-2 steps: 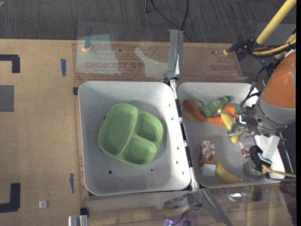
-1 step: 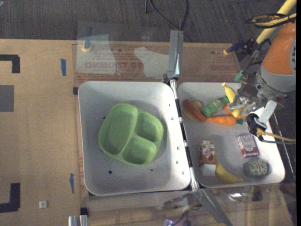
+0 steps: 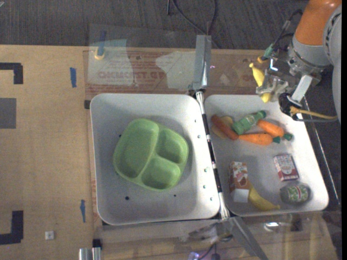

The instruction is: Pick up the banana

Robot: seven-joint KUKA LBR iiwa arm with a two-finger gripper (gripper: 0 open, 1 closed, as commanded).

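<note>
Down in the near corner of the right-hand white bin (image 3: 320,169), the curved yellow banana (image 3: 260,199) lies slantwise beside a small red carton (image 3: 238,176), well apart from the grey two-finger gripper (image 3: 272,85) hovering above the bin's far rim.

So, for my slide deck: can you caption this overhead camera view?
Gripper hovers above the right bin's far edge; the banana lies at the near edge beside a juice carton.

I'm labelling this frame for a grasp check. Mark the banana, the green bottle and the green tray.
banana (image 3: 262,201), camera view, middle of its curved body
green bottle (image 3: 247,123), camera view, its body
green tray (image 3: 150,154), camera view, central divider
</note>
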